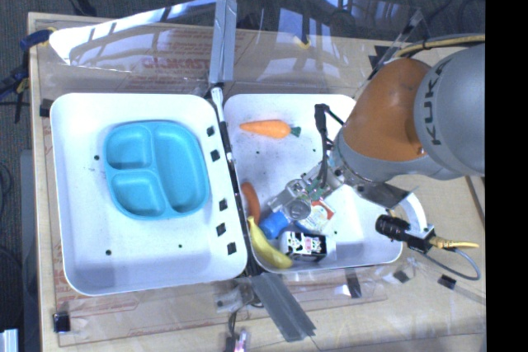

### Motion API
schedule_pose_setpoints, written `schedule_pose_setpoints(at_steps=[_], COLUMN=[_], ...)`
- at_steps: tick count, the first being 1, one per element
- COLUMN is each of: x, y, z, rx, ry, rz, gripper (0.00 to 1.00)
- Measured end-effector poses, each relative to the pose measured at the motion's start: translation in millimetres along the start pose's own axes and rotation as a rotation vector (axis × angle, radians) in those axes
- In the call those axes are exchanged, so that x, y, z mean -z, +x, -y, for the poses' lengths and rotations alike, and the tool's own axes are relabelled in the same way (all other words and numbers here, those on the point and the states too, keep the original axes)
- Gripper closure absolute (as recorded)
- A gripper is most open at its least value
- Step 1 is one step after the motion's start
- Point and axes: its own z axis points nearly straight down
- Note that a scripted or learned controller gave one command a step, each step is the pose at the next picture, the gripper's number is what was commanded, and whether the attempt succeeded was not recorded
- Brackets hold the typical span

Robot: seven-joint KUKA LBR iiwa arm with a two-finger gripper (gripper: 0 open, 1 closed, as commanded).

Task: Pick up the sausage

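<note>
The sausage (250, 198), a short reddish-brown piece, lies against the left wall of the right bin (272, 107), just above a yellow banana (268, 246). My gripper (299, 202) hangs low over the bin's lower middle, to the right of the sausage and apart from it, above a blue block (273, 224) and a small printed packet (320, 213). The grey arm with its orange band (392, 119) comes in from the right.
An orange carrot (268, 129) lies near the top of the right bin. A black-and-white object (305, 244) sits by the bin's front wall. The left bin (74, 177) holds a blue divided tray (157, 169). A clear plastic sheet lies behind both bins.
</note>
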Motion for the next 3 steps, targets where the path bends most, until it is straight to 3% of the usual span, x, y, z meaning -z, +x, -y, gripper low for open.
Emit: schedule_pose_setpoints(at_steps=[1,2,3], x=[0,-88,-60], y=[0,-29,-72], z=[0,-85,-147], rx=[0.000,-0.329,-0.417], ry=[0.000,0.001,0.001], rz=[0.000,0.012,-0.001], gripper=[0.00,0.00,0.00])
